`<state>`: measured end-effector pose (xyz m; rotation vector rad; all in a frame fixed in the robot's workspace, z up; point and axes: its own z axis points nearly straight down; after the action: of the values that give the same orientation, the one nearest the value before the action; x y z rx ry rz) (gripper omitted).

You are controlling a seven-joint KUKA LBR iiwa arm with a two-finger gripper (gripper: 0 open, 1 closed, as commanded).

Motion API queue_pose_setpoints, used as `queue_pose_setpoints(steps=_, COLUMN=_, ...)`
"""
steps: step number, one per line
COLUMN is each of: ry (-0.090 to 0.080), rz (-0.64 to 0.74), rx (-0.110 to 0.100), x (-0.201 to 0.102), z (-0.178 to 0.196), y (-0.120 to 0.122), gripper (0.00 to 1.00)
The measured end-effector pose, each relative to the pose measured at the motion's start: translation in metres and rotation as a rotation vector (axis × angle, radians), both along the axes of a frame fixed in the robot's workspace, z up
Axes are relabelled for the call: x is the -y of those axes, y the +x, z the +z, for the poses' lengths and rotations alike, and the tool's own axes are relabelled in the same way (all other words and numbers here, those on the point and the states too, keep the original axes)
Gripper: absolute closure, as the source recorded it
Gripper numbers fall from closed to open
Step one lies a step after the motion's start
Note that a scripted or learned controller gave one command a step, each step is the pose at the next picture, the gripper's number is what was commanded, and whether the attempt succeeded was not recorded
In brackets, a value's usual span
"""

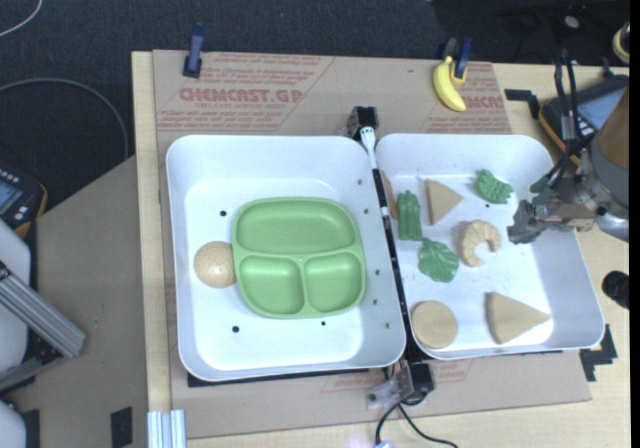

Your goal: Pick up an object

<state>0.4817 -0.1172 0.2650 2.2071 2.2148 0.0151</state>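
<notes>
Two shallow white bins are seen side by side on a bench covered with brown cardboard. The left bin [190, 236] is occupied by a green divided tray [298, 256], which has one long compartment at the back and two smaller ones at the front. A round tan cookie [213, 263] is set against the tray's left edge, touching it.

The right bin [570, 286] is scattered with small food pieces. A tall green piece [408, 215] is found near the bin's left wall, and a leafy green piece [437, 261] lies just below it. A tan wedge [442, 200] is placed toward the back, with a small green leafy piece [492, 186] to its right. A pale croissant [479, 240] is seen near the middle of the bin. At the front, a round tan cookie [434, 323] and a larger tan wedge [515, 316] are set well apart from each other.

The gripper [524, 227] is positioned over the right bin, entering from the right, just beside the croissant but apart from it. Nothing is seen held between its fingers; how far the jaws are parted cannot be told from this angle.

A yellow banana [449, 86] is seen on the cardboard behind the right bin, next to a blue clamp [461, 54]. A second blue clamp [194, 52] is fixed at the back left
</notes>
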Motion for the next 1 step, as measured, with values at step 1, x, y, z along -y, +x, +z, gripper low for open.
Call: queue_pose_setpoints(steps=1, ry=0.005, rz=-0.010, rx=-0.031, x=0.0580, z=-0.1680, y=0.0001, gripper=1.00)
